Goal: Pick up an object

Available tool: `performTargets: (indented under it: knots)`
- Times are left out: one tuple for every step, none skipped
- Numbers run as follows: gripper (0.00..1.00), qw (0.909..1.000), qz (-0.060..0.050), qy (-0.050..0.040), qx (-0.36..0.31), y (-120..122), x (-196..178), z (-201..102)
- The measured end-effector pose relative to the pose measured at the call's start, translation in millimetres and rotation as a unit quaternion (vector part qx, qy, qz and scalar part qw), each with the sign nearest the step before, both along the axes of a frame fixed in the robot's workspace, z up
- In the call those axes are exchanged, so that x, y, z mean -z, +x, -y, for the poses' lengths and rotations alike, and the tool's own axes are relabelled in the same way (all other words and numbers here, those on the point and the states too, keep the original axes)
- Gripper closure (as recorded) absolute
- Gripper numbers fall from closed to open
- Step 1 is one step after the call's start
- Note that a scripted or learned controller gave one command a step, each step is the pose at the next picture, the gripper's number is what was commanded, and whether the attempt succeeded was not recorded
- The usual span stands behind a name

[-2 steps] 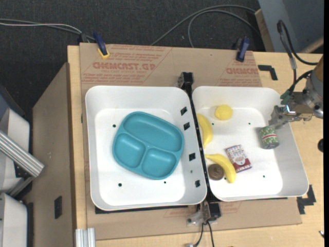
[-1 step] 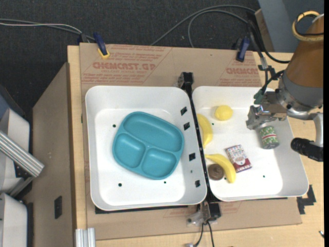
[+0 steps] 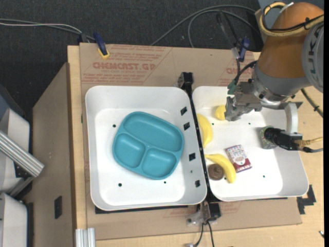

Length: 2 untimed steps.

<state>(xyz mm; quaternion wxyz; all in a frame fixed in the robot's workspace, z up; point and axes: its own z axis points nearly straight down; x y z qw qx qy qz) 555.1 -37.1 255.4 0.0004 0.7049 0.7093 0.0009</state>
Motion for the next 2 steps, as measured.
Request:
performTargets:
  knots:
    - [1.0, 1.0, -0.002, 0.0007, 0.0, 9, 13, -46]
    - [1.0, 1.0, -0.001, 0.0003, 0.001, 25, 26, -91]
